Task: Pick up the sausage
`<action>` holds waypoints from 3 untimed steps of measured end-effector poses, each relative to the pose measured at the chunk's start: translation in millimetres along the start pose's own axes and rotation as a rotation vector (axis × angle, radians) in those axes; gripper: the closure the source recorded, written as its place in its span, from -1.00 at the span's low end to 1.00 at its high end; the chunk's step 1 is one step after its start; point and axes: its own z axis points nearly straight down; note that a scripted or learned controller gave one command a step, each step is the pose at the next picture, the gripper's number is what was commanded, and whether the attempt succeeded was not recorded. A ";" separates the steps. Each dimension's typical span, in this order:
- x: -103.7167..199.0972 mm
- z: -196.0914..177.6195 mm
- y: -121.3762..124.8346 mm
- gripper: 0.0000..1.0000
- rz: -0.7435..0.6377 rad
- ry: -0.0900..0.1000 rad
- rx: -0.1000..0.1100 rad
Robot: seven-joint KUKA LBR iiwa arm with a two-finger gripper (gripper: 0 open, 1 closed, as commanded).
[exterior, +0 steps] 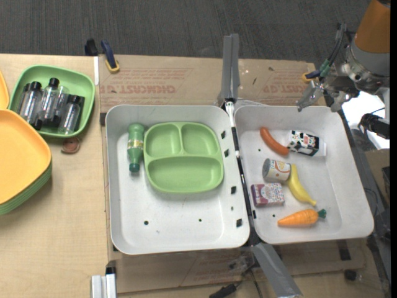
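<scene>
Jaws (321, 95): over the far right corner of the right bin, up and to the right of the sausage; nothing seen between them; can't tell if spread or pressed together, too small and cluttered.
Arm (372, 30): orange band, comes in from the right, well apart from the sausage.
Sausage (273, 140): orange-red, lies flat in the right bin (353, 191), far left part, slanting down to the right.
Carton (304, 143): black/white, just beside the sausage's lower right end, maybe touching.
Can (276, 170): just below the sausage, w/ a small gap.
Banana (300, 186), pink box (267, 195), carrot (300, 217): further below the sausage, not in the way.
Left bin (124, 222): left of the sausage, across the divider; holds green tray (183, 156) and green bottle (134, 146).
Step, my read: approach, no grasp yet.
How to do it well: bring jaws over the sausage's upper left half, away from carton and can; turn them across its long axis; spread wide before descent; come straight down; close at mid-body so it doesn't roll out.
</scene>
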 end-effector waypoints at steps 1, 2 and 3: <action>54.6 110.1 4.9 -1.00 -0.175 0.000 -0.001; 50.9 142.9 9.0 -1.00 -0.134 0.000 -0.003; 49.9 133.9 9.1 1.00 -0.132 -0.001 -0.004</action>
